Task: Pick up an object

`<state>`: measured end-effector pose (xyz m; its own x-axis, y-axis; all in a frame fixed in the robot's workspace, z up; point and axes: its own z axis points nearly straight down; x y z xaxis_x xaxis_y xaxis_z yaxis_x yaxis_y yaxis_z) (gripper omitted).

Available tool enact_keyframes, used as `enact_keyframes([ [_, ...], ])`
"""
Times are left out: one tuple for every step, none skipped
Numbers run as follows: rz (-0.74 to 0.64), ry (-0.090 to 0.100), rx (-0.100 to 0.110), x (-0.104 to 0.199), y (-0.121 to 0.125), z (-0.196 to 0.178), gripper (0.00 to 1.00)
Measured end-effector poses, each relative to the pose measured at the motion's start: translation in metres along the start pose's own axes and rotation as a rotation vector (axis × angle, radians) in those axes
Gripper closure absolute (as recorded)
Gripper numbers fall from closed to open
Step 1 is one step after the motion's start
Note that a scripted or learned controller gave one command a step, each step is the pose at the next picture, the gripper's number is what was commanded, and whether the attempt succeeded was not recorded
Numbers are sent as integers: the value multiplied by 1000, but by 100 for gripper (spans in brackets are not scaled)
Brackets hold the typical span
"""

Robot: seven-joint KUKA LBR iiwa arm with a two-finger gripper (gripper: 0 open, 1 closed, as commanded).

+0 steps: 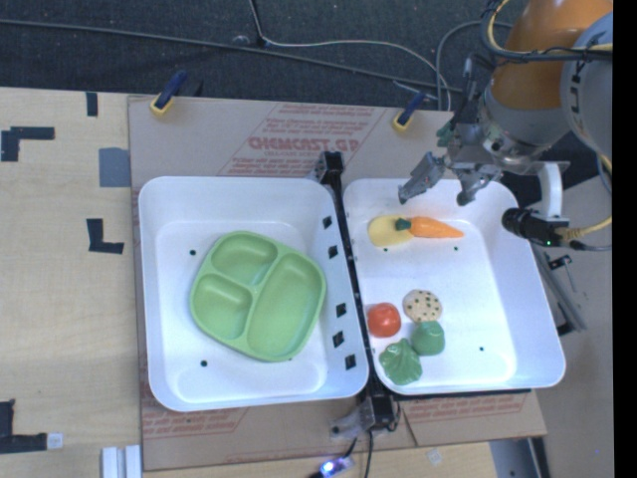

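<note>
carrot lies in the right bin, touching a yellow piece. gripper hangs just above, released and holding nothing. closing off-centre could roll the carrot aside or snag its neighbour.

Dark carpet up top crossed by black cables, pale wooden bench below, cardboard sheet clamped on yellow clips
</note>
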<state>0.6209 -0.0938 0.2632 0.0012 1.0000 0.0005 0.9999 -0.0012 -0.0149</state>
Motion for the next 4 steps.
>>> enact_keyframes([
  [-2, -1, -14, 0, 2, -8, 0],
  [-2, -2, -9, 1, 3, 56, 0],
  [-2, -3, -10, -7, 8, 116, 0],
  [-2, -2, -9, -7, -2, 175, 0],
])
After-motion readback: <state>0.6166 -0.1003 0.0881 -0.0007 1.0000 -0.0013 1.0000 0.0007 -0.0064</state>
